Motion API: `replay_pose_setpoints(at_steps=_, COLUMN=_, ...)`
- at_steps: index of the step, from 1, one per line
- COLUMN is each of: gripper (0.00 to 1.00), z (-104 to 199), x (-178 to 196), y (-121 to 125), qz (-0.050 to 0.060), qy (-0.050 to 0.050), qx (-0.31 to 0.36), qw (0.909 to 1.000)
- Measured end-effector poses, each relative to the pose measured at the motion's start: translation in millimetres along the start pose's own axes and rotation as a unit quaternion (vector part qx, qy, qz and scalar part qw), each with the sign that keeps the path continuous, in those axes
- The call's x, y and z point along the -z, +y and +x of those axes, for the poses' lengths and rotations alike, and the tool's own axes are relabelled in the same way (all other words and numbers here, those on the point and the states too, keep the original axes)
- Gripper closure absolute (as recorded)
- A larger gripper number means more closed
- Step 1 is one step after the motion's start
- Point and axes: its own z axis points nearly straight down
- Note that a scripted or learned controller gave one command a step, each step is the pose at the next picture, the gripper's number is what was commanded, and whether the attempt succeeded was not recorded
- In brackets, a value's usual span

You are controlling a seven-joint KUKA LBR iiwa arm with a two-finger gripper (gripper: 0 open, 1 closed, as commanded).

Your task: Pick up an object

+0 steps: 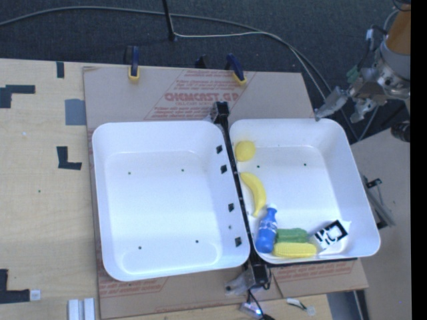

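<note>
Two shallow white bins side by side on a cardboard-topped bench; landmark: the black divider (230, 179) where their inner rims meet. Left bin (107, 199), left of the divider: bare white floor. Right bin (347, 152), right of the divider: all candidate objects, crowded toward the divider and the near rim, likely slid or dropped there. Yellow lemon-like ball (245, 151) just right of the divider, toward its far end. Banana (255, 191) just right of the divider at mid-length, lying roughly along it. Blue bottle (267, 230) right of the divider's near end, tilted, cap end toward the banana. Green piece (292, 235) just beyond the bottle from the divider, with a yellow corn-like piece (295, 249) touching its near side, against the bin wall. Black-and-white tag (331, 233) farther right again. Gripper (350, 95) well right of the divider's far end, outside the right bin's far corner, raised clear of the contents; nothing between the fingers; opening too small and blurred to judge. Pick not yet begun; lemon-like ball judged the least crowded target.
</note>
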Motion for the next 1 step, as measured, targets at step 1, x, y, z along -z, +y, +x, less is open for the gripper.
replay_pose_setpoints(at_steps=1, gripper=0.0, z=52.2, x=-138.3, y=19.5, qz=0.006, qy=0.002, qx=0.001, qw=1.0)
